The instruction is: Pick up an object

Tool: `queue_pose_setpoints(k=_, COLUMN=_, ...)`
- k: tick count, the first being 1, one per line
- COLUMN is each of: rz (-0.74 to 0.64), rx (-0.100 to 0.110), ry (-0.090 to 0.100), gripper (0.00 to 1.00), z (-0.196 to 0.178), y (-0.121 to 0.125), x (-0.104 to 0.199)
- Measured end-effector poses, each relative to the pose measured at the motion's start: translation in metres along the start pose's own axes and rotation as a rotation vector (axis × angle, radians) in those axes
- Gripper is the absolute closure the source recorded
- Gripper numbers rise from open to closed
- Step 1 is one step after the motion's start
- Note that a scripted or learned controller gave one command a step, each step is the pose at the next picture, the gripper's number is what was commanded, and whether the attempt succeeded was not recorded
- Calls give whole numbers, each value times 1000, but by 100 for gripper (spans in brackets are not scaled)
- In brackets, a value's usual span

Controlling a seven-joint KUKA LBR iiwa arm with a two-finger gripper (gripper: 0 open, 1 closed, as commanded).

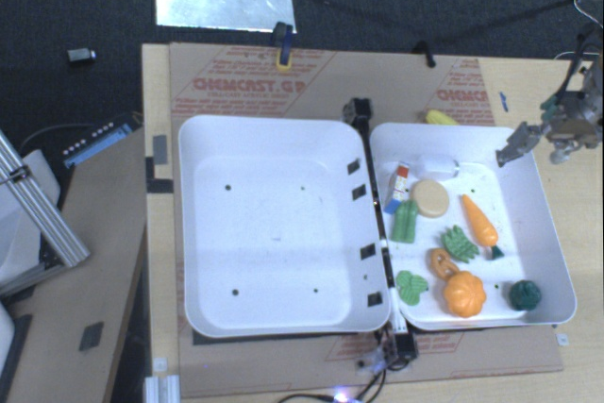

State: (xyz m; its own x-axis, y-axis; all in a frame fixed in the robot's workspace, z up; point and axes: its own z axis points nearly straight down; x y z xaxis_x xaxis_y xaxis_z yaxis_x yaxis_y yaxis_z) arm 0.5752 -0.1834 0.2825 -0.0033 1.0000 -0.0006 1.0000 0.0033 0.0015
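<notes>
From the camera view, your gripper [525,143] hovers at the right bin's [550,231] upper right rim; I cannot tell how it is set. The toys lie crowded: carrot [479,221], pumpkin [463,293], green bottle [405,222], round cream disc [431,198]. Descending there, you risk hitting the rim or nudging neighbours. The cardboard [247,80] under the bins on the worktop reads roughly "CHEMCAST GP".

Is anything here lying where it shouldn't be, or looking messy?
One thing stands out: a yellow object lies on the cardboard just behind the right bin, outside it, while the other toys, like the carrot and the orange pumpkin, sit inside. Nothing looks spilled or broken.
</notes>
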Motion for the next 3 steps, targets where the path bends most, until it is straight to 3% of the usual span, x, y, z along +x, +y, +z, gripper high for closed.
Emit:
queue_pose_setpoints(k=1, rz=2, rx=5, ry=1, gripper=0, z=108, y=20, x=-24)
queue_pose_setpoints(k=2, rz=-2, rx=-3, ry=2, gripper=0, z=200, y=9, x=33)
queue_pose_setpoints(k=3, rz=-9, rx=-11, ry=-3, gripper=0, z=194, y=99, x=102)
